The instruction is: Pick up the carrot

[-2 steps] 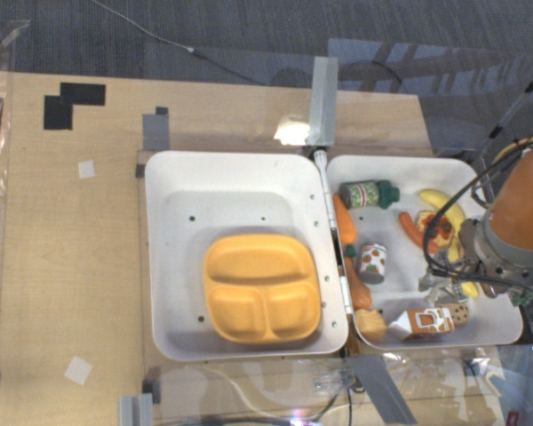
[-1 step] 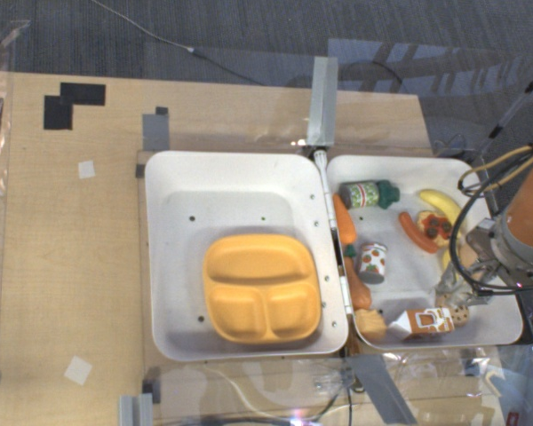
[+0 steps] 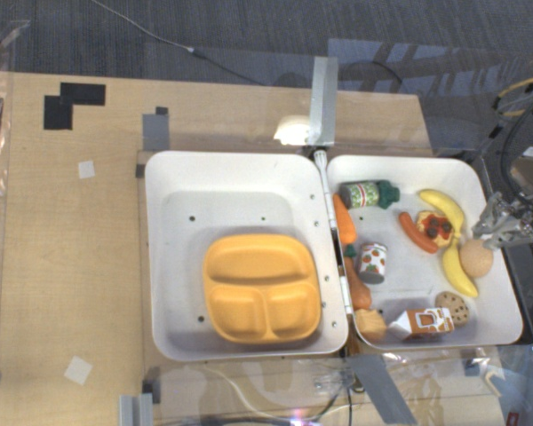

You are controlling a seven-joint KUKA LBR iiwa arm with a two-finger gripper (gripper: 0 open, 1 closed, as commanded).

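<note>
The carrot (image 3: 344, 222) is a slim orange piece lying lengthwise against the left wall of the right bin (image 3: 497, 327), just below a green bottle (image 3: 369, 193). A second, duller orange root-shaped piece (image 3: 360, 288) with a dark green top lies below it along the same wall. My gripper (image 3: 501, 222) hovers at the right edge of the right bin, above a tan egg-shaped item (image 3: 476, 259) and beside the banana (image 3: 456, 238). It is far to the right of the carrot, and nothing shows held in it.
The right bin also holds a small can (image 3: 373, 261), a hot dog (image 3: 417, 232), a red berry piece (image 3: 439, 226), a cookie (image 3: 451, 309), a milk carton (image 3: 425, 323) and a bread piece (image 3: 370, 326). A yellow divided plate (image 3: 261, 287) sits in the left bin (image 3: 173, 238).
</note>
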